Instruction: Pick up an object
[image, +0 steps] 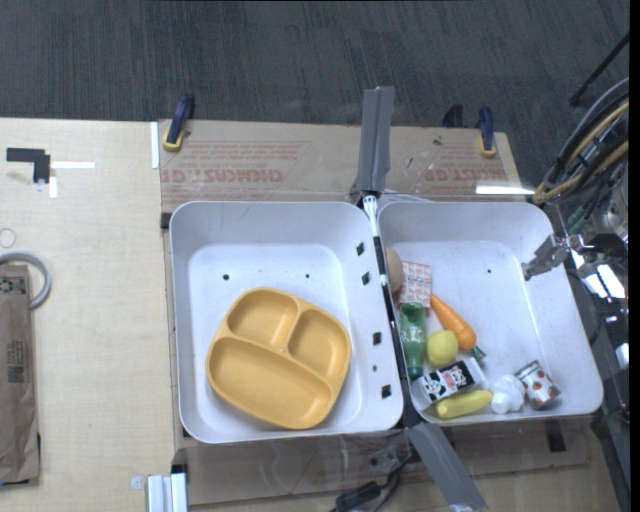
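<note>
Two shallow white bins sit side by side on a bench; the left bin (195, 250) holds a yellow divided plate (279, 355) in its lower half. The right bin (500, 260) holds a cluster of small objects along its left and lower sides: an orange carrot (453, 320), a yellow lemon (442, 347), a green packet (412, 330), a black-and-white carton (446, 380) and a yellow banana (464, 403). The gripper (548, 256) sits at the bin's upper right edge, well apart from the carrot and its neighbours to the lower left, nothing between its fingers; open or closed, I cannot tell.
</note>
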